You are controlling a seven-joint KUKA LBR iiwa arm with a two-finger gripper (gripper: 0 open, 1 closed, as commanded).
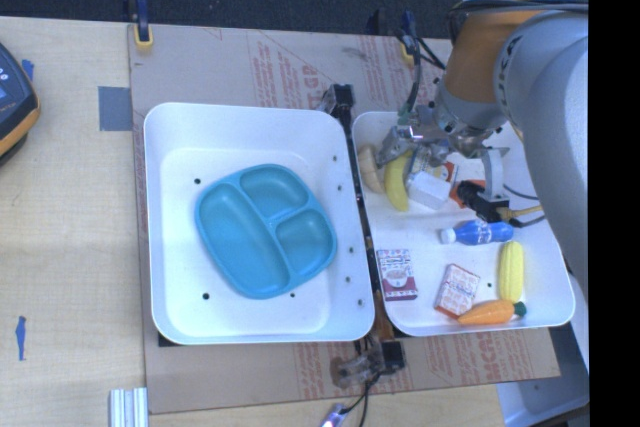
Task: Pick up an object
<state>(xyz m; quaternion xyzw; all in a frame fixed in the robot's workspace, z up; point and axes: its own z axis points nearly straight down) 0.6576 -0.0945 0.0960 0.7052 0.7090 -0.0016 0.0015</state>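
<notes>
Hand [428, 153] low in right bin [560, 305], over banana [397, 183] & white box [428, 188]; can't tell how wide.

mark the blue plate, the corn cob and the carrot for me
blue plate [265, 230], camera view, on the ridge where its compartments meet
corn cob [511, 271], camera view, middle of the cob
carrot [487, 313], camera view, middle of the orange body
</notes>
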